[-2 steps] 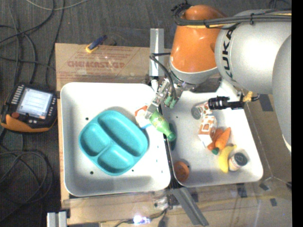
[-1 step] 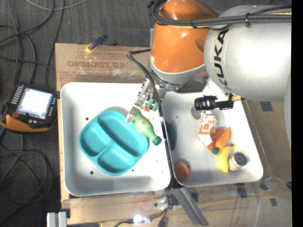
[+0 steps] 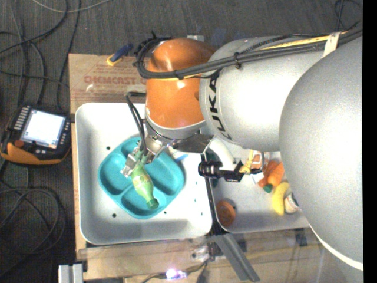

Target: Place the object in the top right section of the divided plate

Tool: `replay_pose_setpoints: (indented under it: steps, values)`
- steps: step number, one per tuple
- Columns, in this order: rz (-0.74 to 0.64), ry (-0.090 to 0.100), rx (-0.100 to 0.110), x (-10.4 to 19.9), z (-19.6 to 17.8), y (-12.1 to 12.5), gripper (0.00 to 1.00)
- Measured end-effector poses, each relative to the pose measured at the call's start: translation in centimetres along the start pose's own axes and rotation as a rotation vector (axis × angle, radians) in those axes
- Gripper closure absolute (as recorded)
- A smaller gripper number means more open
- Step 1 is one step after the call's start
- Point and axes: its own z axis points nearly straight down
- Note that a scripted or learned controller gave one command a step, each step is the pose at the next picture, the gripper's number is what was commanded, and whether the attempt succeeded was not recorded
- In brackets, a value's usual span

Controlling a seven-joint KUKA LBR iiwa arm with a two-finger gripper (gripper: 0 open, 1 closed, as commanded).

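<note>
Your arm (image 3: 306,117) looms over the teal divided plate (image 3: 112,173); the gripper (image 3: 136,161) touches a green bottle (image 3: 143,186), grip state unclear, so confirm before shifting toward the frame's upper-right compartment.

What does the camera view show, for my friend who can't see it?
A grey and orange robot arm reaches over a teal divided plate in the left white bin, its gripper right above a green bottle lying on the plate. The right bin holds an orange carrot and yellow toys.

Arm (image 3: 247,93) low, wrist angled down-left
</note>
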Motion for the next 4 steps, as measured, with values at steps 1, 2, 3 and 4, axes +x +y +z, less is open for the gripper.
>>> replay_pose_setpoints:
  steps: [1, 2, 3, 4]
  values:
    - [0.105, -0.001, 0.001, -2.8, -1.2, -4.9, 1.0]
    - [-0.062, -0.001, 0.0, 1.2, 1.7, -3.7, 1.0]
    - [-0.011, -0.001, 0.002, -4.8, 3.7, -6.2, 1.0]
    - [0.353, -0.002, 0.002, -2.4, 1.6, -1.3, 1.0]
